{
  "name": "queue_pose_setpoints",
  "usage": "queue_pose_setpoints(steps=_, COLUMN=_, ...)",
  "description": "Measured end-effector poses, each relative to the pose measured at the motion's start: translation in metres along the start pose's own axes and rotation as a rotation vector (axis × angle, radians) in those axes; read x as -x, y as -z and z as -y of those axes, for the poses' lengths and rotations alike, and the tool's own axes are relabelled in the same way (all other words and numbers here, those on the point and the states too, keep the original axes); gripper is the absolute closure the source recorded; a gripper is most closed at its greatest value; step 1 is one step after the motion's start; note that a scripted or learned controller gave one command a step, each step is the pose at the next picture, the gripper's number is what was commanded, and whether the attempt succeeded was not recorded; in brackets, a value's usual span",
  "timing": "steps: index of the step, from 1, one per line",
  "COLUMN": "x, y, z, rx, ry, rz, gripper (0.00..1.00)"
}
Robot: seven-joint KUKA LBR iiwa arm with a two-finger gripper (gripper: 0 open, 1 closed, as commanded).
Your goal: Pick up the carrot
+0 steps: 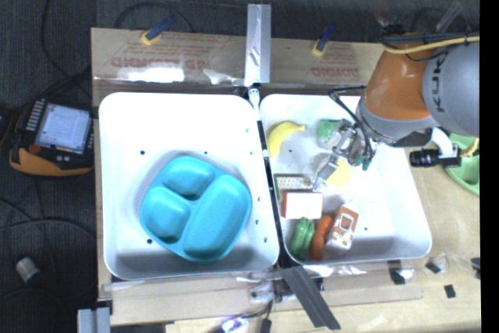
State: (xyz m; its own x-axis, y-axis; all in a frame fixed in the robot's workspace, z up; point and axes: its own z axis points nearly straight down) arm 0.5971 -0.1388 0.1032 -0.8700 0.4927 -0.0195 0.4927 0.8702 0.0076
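The carrot (320, 237) is a small orange piece lying near the front edge of the right bin (405, 207). It sits between a green vegetable (302, 231) on its left and an orange packet (344, 225) on its right. My gripper (337, 151) hangs over the middle of the right bin, well behind the carrot, just above a pale yellow item (341, 173). Nothing is visibly held in it.
A banana (282, 135) and a green item (327, 129) lie at the back of the right bin. A white and red box (302, 205) sits just behind the carrot. The left bin (125, 121) holds a blue divided tray (195, 207).
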Motion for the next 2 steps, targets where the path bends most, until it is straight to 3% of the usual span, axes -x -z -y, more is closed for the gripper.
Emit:
queue_pose_setpoints(steps=1, x=0.042, y=0.060, z=0.015, rx=-0.003, ry=0.010, rz=-0.017, gripper=0.00)
queue_pose_setpoints(steps=2, x=-0.012, y=0.035, z=0.026, rx=-0.004, ry=-0.036, rz=-0.021, gripper=0.00)
